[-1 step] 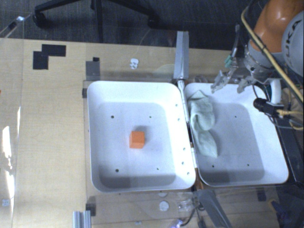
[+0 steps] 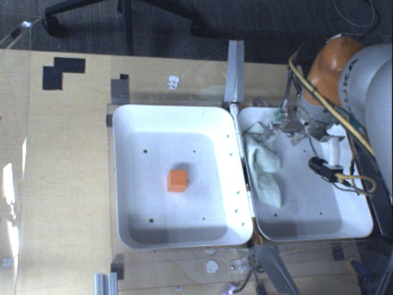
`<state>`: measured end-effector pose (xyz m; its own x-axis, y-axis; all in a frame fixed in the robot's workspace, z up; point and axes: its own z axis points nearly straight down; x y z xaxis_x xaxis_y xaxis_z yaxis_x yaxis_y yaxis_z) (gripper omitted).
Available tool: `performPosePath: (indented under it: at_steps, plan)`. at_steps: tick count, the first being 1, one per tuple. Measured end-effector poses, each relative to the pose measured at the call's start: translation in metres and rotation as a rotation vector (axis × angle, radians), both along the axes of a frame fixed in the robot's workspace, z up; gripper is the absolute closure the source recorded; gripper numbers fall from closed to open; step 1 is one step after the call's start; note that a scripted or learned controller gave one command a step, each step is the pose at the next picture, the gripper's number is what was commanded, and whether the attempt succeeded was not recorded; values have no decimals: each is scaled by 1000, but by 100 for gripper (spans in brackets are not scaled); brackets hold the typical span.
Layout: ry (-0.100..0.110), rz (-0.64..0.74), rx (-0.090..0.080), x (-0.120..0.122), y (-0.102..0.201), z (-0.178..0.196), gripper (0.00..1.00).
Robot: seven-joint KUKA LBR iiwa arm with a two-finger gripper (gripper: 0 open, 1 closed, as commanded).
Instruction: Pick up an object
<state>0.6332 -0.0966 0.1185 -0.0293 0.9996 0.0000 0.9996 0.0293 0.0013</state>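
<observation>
A small orange cube [image 2: 177, 180] lies near the middle of the left white bin [image 2: 132, 165]. A pale, limp cloth-like object [image 2: 266, 176] lies along the left wall of the right white bin [image 2: 319, 220]. My gripper [image 2: 265, 129] is low in the right bin's far left corner, just above the top end of the pale object. I cannot make out whether it touches that object. The grey arm with its orange band [image 2: 328, 66] reaches in from the right.
A metal divider post [image 2: 234, 72] stands at the far end between the two bins. Black cables [image 2: 334, 174] hang from the wrist over the right bin. Black tape marks [image 2: 61, 71] lie on the wooden bench at far left.
</observation>
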Motion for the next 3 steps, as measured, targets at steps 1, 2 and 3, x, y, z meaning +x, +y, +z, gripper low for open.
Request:
performPosePath:
  at_steps: [1,2,3]
  plan:
    - [-12,40,-1,13,0,-26,0]
    - [-21,41,0,16,2,-13,100]
    - [-4,-270,0,36,44,111,100]
